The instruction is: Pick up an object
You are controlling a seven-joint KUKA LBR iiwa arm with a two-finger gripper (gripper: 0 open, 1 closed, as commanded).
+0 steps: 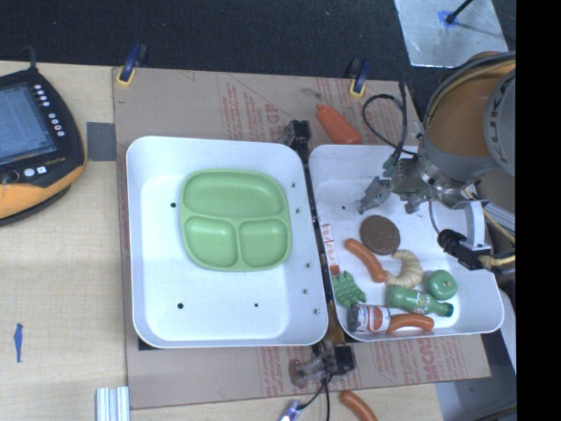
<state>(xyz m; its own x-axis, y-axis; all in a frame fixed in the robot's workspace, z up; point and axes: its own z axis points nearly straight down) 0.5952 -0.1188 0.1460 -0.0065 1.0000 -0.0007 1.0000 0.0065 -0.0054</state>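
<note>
Nothing is lifted yet. My claw point(377, 193) hangs in the right bin point(337, 169), just above the brown cookie point(380, 233), with its fingers spread and nothing between them. The toy food lies below the cookie, untouched; the whole grasp remains.

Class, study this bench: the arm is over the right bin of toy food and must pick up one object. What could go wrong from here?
1. Crowding: the sausage, croissant and brown disc lie close together, so the gripper may nudge or catch a neighbour.
2. The can and second sausage sit against the right bin's front wall, which could block a descent there.
</note>
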